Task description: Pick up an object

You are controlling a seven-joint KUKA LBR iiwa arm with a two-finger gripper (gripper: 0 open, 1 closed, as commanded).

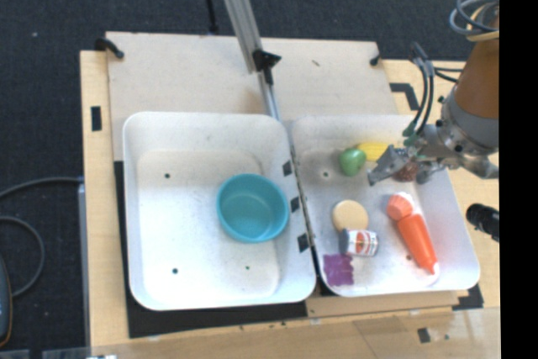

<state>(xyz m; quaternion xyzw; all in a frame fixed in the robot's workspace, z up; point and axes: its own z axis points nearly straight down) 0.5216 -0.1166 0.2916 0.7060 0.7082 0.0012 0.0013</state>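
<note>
Purple block (pixel 337 268) sits at the near edge of the right white bin (pixel 458 265), small red-labelled can (pixel 361 243) just behind it. Orange carrot-shaped plastic toy (pixel 414 235), pale cap on its far end, lies beside the can, just nearer than the gripper (pixel 395 164). Can't tell the claw's state. Round tan disc (pixel 349 214), green ball (pixel 352 161) and yellow piece (pixel 374 151) share that bin. Left white bin (pixel 151 181) holds a teal bowl (pixel 252 208).

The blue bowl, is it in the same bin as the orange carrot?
No, the round blue bowl sits in the left bin; the orange carrot lies in the right bin.
</note>
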